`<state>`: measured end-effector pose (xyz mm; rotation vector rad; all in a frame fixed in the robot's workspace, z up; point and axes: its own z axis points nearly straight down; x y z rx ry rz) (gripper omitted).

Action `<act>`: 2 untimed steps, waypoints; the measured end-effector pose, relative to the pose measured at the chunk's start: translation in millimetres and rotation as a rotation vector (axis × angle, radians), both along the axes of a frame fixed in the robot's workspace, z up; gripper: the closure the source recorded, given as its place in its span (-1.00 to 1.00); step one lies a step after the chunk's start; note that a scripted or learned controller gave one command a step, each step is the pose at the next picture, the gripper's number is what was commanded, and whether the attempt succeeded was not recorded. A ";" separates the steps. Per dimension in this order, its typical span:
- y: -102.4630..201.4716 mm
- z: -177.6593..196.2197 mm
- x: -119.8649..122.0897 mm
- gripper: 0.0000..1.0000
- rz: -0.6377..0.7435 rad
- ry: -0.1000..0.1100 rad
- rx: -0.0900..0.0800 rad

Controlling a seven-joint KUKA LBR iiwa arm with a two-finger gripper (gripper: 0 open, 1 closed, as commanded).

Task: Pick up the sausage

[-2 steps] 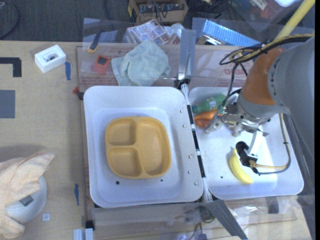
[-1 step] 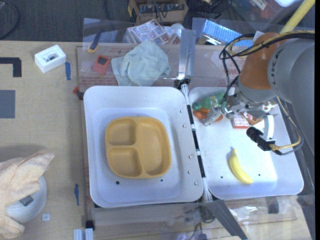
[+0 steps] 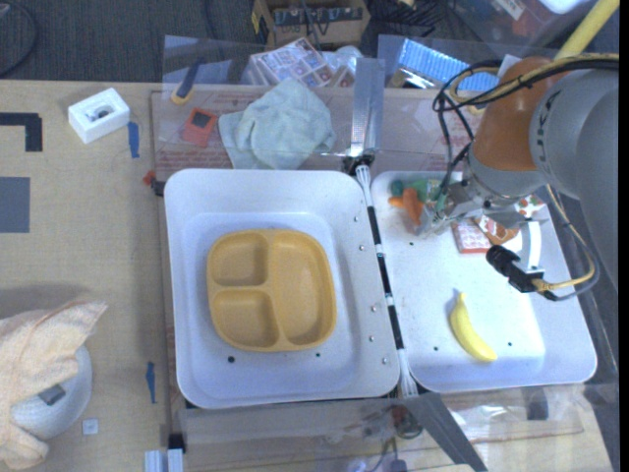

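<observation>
- Two shallow white bins sat side by side on the bench, the left bin (image 3: pixel 187 264) and the right bin (image 3: pixel 550 362), divided by a narrow seam.
- Far left, off the bins, a small white rectangular box (image 3: pixel 98 114) lay on the tan bench top, and a crumpled beige cloth (image 3: pixel 44 332) lay near the lower left corner.
- A yellow plastic plate with three compartments (image 3: pixel 272 289) sat in the middle of the left bin, flat.
- Behind the left bin, a pale green crumpled cloth (image 3: pixel 280 126) rested on the clutter at the back edge.
- At the back left corner of the right bin, a small orange piece (image 3: pixel 406 203) lay just beside a small green piece (image 3: pixel 418 183).
- The two-finger gripper (image 3: pixel 440 214) was low over that same corner, just right of the orange piece; whether it was spread or pressed together could not be told, and nothing could be seen in its grasp.
- A red-and-white flat card (image 3: pixel 472 236) lay just right of the gripper.
- The sausage (image 3: pixel 503 230), as far as it could be made out, was a small reddish-brown rounded piece just beside the card, partly hidden under the wrist, and apart from the gripper.
- A yellow banana (image 3: pixel 472 330) lay nearer the front of the right bin, well apart from the gripper.
- The grey arm with its orange band (image 3: pixel 511 126) reached in from the right.
</observation>
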<state>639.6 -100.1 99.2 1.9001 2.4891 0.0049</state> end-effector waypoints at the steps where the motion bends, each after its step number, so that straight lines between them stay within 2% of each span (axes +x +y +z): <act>1: 43.2 86.4 27.8 1.00 -0.284 0.005 0.003; 2: 75.8 101.0 27.4 1.00 -0.423 0.005 0.004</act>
